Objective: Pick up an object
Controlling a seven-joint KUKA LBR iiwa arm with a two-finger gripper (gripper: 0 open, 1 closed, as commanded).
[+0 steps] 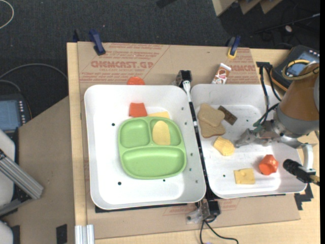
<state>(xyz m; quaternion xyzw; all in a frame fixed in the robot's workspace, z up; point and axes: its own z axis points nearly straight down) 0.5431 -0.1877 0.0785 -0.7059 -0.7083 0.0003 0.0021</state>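
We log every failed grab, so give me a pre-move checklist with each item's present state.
1. End effector inside the right bin: ok.
2. An object between its tips: cannot tell.
3. Nearest target, the yellow lump, uncovered: ok.
4. Yellow lump apart from the tan bread slice: cannot tell, they look very close.
5. Red piece and yellow cheese block away from the tips: ok.
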